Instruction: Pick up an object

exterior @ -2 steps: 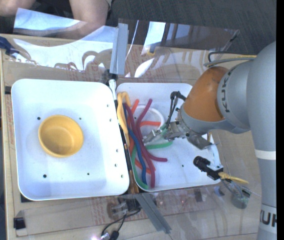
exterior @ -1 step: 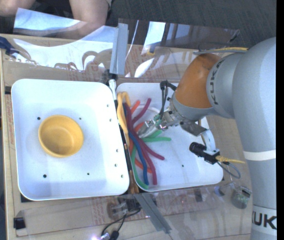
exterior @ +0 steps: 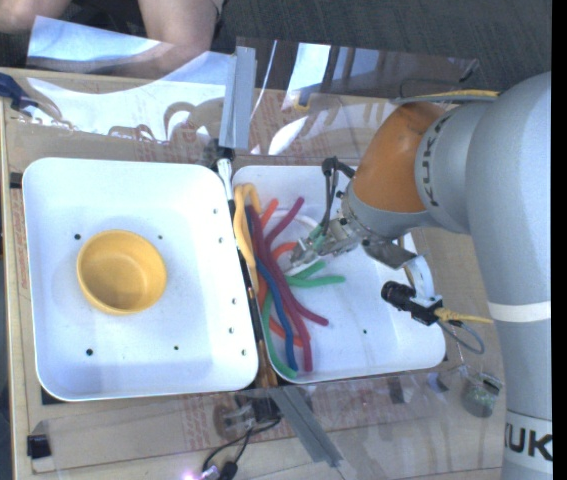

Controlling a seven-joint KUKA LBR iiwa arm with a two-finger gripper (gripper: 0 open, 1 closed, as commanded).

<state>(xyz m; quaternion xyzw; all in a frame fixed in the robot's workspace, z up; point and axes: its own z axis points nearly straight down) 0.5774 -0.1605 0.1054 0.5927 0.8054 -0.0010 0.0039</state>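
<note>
In the right bin (exterior: 383, 343) lies a heap of long flexible strips: red (exterior: 298, 308), blue (exterior: 263, 268), green (exterior: 315, 281), orange (exterior: 271, 216) and yellow (exterior: 246, 230), bunched along the bin's left side. My gripper (exterior: 311, 251) reaches in from the right and is down among the strips, at the orange and green ones near the bin's middle. Its metal fingers blend with the strips. A yellow bowl (exterior: 122, 271) sits in the left bin (exterior: 193, 353).
The grey arm with its orange band (exterior: 403, 163) covers the right bin's upper right part. A black cable fitting (exterior: 410, 303) hangs over the bin's right side. Clear plastic sheets (exterior: 143, 78) and a person's arm lie beyond the bins.
</note>
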